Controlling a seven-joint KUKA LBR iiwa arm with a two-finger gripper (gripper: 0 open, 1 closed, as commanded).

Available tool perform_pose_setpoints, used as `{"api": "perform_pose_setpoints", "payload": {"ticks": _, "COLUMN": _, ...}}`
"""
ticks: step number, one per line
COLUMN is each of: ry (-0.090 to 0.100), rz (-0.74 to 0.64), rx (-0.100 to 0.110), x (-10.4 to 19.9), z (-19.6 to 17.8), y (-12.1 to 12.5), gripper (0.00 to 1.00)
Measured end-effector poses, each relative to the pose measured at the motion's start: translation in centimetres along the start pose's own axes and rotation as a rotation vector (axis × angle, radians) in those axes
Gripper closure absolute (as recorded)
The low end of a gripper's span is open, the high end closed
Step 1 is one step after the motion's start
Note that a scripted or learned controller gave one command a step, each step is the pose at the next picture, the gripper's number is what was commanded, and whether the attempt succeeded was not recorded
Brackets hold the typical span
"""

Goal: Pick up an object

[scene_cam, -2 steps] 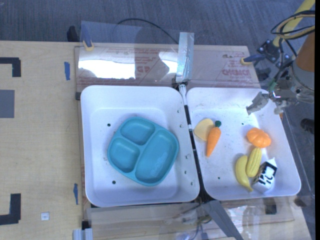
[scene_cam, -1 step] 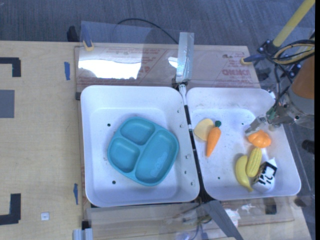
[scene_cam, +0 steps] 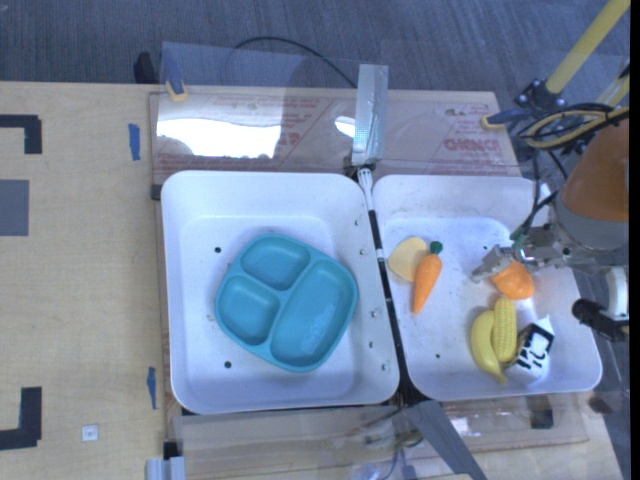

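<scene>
arm: reached in from right, wrist low over right bin (scene_cam: 585, 368)
gripper (scene_cam: 512, 264): fingers' spread impossible to tell, sat at orange object (scene_cam: 514, 282)
carrot (scene_cam: 426, 278): left of gripper, apart

Robot lab: taped bench (scene_cam: 70, 268), bins (scene_cam: 190, 218)

Two bins (scene_cam: 190, 298), one carrot (scene_cam: 426, 279)

Both bins (scene_cam: 190, 268) are white; the divided plate (scene_cam: 287, 301), far from the gripper (scene_cam: 497, 265), is turquoise blue; the carrot (scene_cam: 427, 279) near the gripper is orange with a green top, on a pale yellow piece (scene_cam: 404, 258); an orange lump (scene_cam: 514, 282) sits just beside the gripper; below it, a yellow banana (scene_cam: 486, 345), yellow corn (scene_cam: 505, 330), and a black-and-white block (scene_cam: 533, 350).
</scene>
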State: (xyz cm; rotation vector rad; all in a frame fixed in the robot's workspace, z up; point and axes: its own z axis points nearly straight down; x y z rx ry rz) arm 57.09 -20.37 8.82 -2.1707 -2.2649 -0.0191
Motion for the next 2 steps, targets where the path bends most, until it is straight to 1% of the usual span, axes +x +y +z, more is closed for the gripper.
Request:
{"api": "perform_pose_setpoints", "payload": {"ticks": 1, "ry": -0.002, "rz": 0.0, "rx": -0.004, "x": 0.0, "z": -1.1, "y": 0.1, "gripper": 1.0}}
{"api": "perform_pose_setpoints", "payload": {"ticks": 2, "ry": -0.014, "rz": -0.081, "rx": -0.004, "x": 3.8, "z": -9.6, "y": 0.3, "gripper": 1.0}}
